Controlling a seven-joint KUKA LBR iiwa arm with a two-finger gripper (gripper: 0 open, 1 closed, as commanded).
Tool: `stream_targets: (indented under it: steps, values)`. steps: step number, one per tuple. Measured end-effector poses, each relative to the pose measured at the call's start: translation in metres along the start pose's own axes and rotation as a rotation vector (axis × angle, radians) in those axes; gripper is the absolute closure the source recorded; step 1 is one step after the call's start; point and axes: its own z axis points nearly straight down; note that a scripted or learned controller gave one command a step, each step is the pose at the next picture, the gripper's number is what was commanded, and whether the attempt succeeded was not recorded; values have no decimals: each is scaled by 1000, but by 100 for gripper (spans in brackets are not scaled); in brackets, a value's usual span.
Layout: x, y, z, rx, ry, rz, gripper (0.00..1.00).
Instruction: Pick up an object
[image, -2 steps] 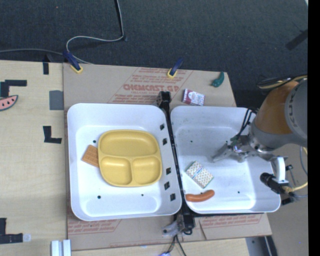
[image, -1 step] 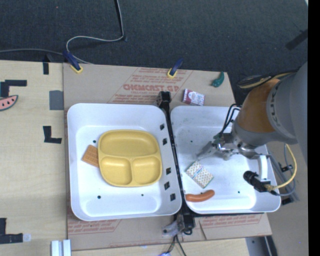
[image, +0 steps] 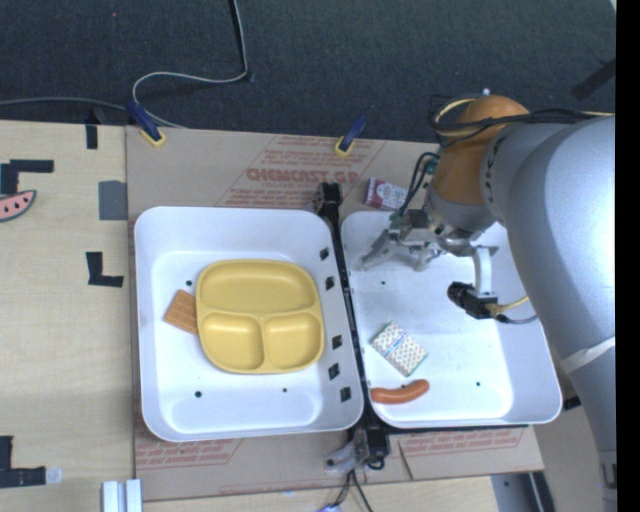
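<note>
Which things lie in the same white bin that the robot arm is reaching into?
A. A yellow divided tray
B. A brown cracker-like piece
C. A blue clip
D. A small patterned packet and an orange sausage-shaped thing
D: the patterned packet and the orange sausage-shaped thing lie in the right bin, where the end effector hangs near the far side; the yellow tray sits in the left bin.

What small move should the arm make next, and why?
Probably shift the gripper toward the small patterned packet and lower it. The gripper sits at the far edge of the right bin, over bare floor, while the packet and the sausage lie nearer the front.
</note>
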Motion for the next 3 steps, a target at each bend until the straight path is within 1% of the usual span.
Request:
stream_targets:
  steps: [1, 2, 3]
  values:
    - [-26, -91, -1, 2, -2, 4, 0]
    - [0, -42, -1, -1, -1, 0, 0]
    - [0, -43, -10, 0, -2, 0, 100]
